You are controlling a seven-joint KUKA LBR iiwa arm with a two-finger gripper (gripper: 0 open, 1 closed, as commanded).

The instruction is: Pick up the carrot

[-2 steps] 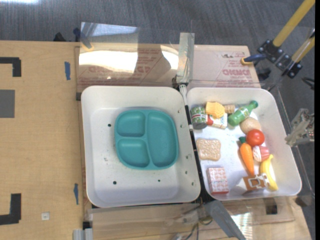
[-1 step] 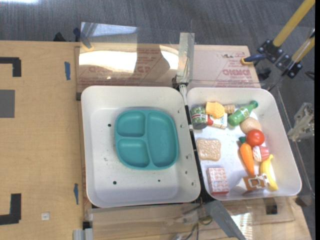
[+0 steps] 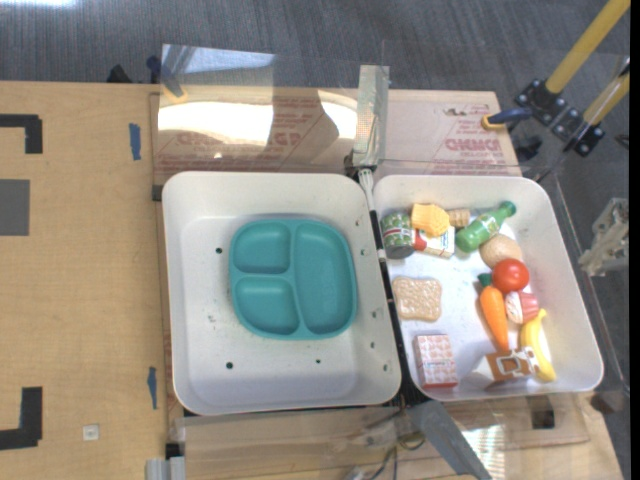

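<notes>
An orange carrot (image 3: 494,317) lies lengthwise in the right bin (image 3: 570,268), near that bin's right side. A red tomato (image 3: 511,274) touches its upper end, and a yellow banana (image 3: 540,346) lies just right of it.
The left bin (image 3: 190,268) holds a teal divided plate (image 3: 293,276). Around the carrot in the right bin are a green bottle (image 3: 483,228), a small can (image 3: 397,233), a cracker (image 3: 417,298), a pink packet (image 3: 436,358) and several other toy foods. Brown cardboard covers the bench to the left.
</notes>
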